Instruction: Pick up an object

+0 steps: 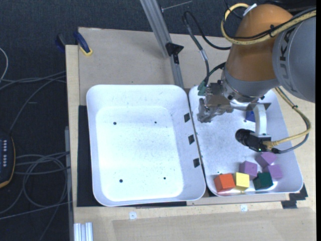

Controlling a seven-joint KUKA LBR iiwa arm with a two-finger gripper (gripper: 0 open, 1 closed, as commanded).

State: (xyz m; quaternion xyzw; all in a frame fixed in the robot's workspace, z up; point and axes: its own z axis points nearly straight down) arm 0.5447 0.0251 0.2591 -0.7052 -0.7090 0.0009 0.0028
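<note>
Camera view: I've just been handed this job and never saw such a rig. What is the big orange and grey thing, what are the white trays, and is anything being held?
You are looking down at a slant from one fixed camera above a bench. The big orange and grey shape is a robot arm reaching in from the right. Its gripper hangs over the upper left part of the right bin. I cannot tell whether it holds anything. The two white trays are shallow bins side by side. The left bin shows bare white floor. Small blocks cluster in the right bin's near corner: orange, yellow, green and a few purple.
</note>
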